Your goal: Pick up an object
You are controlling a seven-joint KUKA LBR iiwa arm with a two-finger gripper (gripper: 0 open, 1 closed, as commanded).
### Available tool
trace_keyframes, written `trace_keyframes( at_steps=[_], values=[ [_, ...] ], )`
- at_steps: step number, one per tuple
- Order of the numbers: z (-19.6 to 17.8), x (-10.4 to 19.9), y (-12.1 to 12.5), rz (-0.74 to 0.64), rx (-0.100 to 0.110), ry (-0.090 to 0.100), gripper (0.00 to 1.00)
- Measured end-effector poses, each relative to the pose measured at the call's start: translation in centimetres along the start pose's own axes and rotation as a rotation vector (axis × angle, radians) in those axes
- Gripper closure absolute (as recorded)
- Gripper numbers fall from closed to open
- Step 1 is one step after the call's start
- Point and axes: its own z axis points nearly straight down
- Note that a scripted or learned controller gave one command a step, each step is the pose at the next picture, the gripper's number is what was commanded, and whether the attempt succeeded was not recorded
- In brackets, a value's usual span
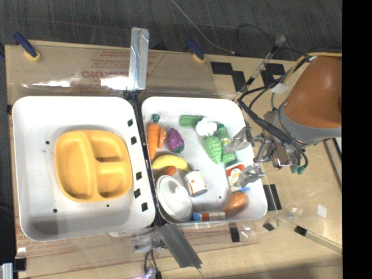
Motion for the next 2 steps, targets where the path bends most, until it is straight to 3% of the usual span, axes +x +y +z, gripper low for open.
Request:
trace_keyframes(
  at_steps=[1, 2],
  values=[
    [14.9, -3.7, -1.9, 0.076, -0.004, 0.01, 0.0],
    [16.0, -8.1, -2.1, -0.063, 0.001, -0.005, 0.0]
  ],
)
